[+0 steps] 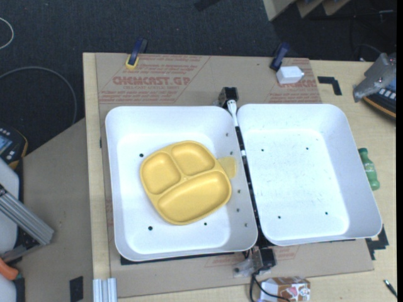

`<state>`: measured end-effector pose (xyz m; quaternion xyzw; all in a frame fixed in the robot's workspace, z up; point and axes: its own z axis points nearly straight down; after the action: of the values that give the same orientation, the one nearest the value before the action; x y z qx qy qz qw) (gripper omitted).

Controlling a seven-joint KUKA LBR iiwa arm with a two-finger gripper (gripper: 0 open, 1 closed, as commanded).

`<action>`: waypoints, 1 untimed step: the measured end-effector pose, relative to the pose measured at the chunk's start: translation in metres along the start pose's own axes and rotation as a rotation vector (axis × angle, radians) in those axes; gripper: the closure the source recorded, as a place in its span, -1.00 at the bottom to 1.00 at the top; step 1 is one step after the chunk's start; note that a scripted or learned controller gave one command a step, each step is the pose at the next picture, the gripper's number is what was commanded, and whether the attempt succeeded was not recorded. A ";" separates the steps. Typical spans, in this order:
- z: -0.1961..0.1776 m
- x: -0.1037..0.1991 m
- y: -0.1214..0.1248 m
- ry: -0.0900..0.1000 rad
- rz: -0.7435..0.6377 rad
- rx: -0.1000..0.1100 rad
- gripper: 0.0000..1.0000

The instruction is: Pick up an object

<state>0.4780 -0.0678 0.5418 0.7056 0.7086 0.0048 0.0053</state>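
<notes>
Meanwhile, the claw [378, 79] sits at the bench's far right edge, a grey shape too partial to tell whether it is spread or pressed together. Well apart from it, down and to its left across the right bin [296, 168], a yellow divided plate [186, 181] lies flat in the left bin [119, 168]. A small green object [369, 168] rests on the bench below the claw, just beside the right bin's outer rim.

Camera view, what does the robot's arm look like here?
At the upper right edge sits a light grey, angular metal part, probably the gripper, with a darker section below it. It is too small to make out cables or markings.
</notes>
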 end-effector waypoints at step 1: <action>-0.005 -0.001 0.002 -0.002 0.002 0.007 1.00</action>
<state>0.4803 -0.0691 0.5466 0.7065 0.7077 0.0017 0.0033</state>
